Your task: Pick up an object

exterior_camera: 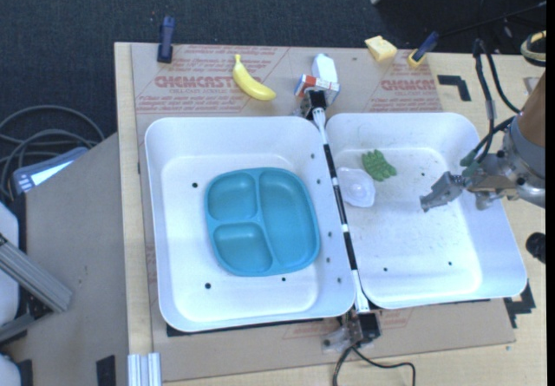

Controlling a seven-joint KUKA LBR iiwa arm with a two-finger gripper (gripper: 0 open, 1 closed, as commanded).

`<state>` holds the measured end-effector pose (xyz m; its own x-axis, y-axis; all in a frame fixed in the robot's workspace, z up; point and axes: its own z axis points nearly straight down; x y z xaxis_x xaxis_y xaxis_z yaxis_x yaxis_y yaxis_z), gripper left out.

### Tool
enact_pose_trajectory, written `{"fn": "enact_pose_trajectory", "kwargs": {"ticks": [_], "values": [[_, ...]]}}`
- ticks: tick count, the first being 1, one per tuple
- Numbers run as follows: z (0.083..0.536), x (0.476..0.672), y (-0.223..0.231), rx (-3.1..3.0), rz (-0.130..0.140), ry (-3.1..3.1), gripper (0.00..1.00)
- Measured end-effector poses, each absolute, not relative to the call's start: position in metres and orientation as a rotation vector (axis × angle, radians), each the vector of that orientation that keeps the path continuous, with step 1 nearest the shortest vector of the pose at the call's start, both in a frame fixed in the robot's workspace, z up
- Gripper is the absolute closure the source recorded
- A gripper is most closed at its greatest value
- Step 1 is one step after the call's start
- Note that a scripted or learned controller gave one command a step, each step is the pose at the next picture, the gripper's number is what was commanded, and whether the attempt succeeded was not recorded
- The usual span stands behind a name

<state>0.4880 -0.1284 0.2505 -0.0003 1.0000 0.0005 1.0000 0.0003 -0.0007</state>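
Presently: gripper [434,197] low inside right bin [451,276], holding nothing; whether its fingers are parted cannot be told. Green object [378,165] and clear cup [356,187] lie left, within reach. Blue divided plate [260,221] occupies left bin [173,228].

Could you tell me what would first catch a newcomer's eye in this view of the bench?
Most likely the blue divided plate, lying in the middle of the left bin. Next, the yellow banana on the board behind that bin, and the gripper low over the right bin, near a small green object.
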Motion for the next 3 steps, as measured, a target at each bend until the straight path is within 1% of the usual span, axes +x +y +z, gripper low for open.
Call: {"fn": "enact_pose_trajectory", "kwargs": {"ticks": [1,2,3], "values": [[0.156,0.554,-0.105,-2.219,0.001,-2.221,0.00],[0.085,0.626,-0.110,-2.222,-0.001,-2.223,0.00],[0.085,0.631,-0.094,-2.221,-0.001,-2.224,0.00]]}}
